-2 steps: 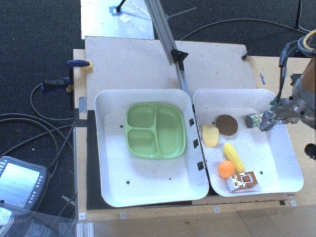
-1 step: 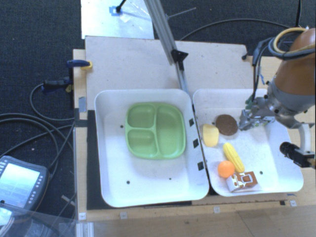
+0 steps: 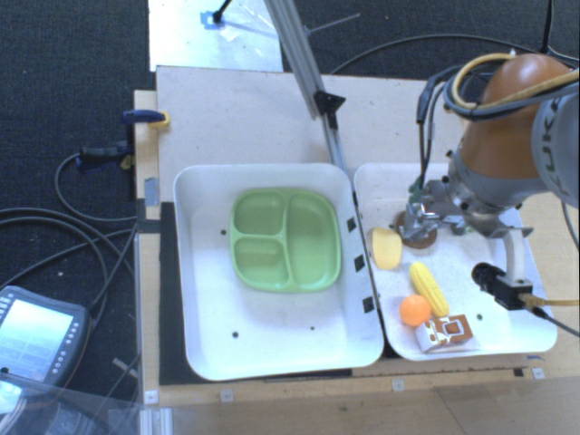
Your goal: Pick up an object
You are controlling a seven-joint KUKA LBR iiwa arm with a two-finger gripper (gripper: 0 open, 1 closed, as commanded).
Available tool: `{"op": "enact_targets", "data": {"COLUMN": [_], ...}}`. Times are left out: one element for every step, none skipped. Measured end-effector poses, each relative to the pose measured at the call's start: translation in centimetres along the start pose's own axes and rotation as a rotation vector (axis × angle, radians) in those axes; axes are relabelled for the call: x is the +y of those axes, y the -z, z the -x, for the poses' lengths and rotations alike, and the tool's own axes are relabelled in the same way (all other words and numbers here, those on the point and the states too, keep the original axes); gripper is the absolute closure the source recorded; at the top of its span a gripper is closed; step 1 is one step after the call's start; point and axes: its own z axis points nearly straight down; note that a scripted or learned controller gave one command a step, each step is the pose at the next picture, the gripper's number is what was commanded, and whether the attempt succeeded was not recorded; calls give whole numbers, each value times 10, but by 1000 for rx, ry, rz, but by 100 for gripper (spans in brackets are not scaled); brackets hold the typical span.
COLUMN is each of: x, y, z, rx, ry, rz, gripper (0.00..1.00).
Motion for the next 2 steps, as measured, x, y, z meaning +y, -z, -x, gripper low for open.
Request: {"op": "enact_targets", "data": {"x": [20, 28], "y": [4, 9], "z": [-52, -103], "rx": [0, 1], "ry": [1, 1], "rz": [2, 2], "gripper": [100, 100]}}
